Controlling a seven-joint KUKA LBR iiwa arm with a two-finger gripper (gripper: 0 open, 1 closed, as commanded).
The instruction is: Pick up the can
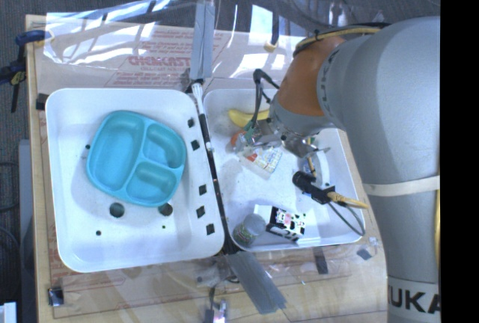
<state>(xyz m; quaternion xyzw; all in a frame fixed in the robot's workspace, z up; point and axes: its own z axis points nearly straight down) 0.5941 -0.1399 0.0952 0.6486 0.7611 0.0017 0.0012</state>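
The can (251, 227) lies on its side at the near edge of the right bin (346, 164), next to a small box (287, 223), so the gripper (262, 138), too hidden to read, should move nearer and straddle it squarely.

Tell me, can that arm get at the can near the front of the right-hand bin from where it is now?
Probably yes. The can lies on its side in the front corner of the right bin, with nothing on top of it. The arm hangs over the same bin. A small black-and-white box and the bin wall crowd it, though.
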